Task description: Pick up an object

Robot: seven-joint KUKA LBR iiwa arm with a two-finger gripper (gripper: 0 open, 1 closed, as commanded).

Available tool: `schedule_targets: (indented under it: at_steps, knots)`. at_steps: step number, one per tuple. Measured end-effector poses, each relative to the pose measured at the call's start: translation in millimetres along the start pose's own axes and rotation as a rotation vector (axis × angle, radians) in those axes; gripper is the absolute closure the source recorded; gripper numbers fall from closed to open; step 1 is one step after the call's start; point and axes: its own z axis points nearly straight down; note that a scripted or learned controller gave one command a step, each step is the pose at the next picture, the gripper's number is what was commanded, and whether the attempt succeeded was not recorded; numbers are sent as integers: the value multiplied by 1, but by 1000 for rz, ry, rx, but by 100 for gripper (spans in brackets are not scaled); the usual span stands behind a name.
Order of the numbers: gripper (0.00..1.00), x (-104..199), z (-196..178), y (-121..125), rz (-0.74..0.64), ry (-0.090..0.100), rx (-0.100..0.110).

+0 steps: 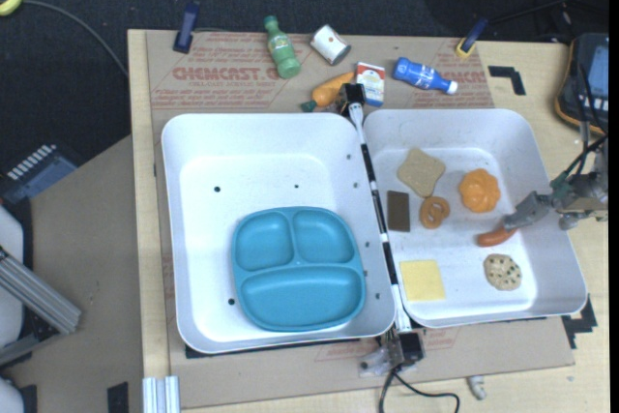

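seen from above at a slant: two shallow white bins side by side on a cardboard-topped bench [145, 208] printed in red with "chemcast". left bin [193, 160] holding a blue divided plate [298, 268] toward its near edge, with bare white floor along the far and left walls. right bin [542, 160] carrying toy food, spread apart with open floor between pieces — a bread slice [420, 171], an orange [479, 190], a pretzel [434, 211], a brown chocolate bar [397, 210] near the dividing wall, a yellow cheese square [423, 280], a cookie [502, 272] and a red sausage [495, 234]. gripper [527, 211] reaching in over the right wall, low above the right bin, tip just beside the sausage's right end; fingers too blurred to tell whether parted or closed, nothing visibly held. beyond the bins' far edge, scattered on the cardboard: a green bottle [282, 47], a white can [330, 44], a blue bottle [424, 75], a small carton [369, 83] with unreadable print, and a carrot [329, 92].
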Motion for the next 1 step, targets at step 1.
schedule_targets:
  at_steps: [1]
  knots:
    - [0,-9,67,65,-1,0,-1]
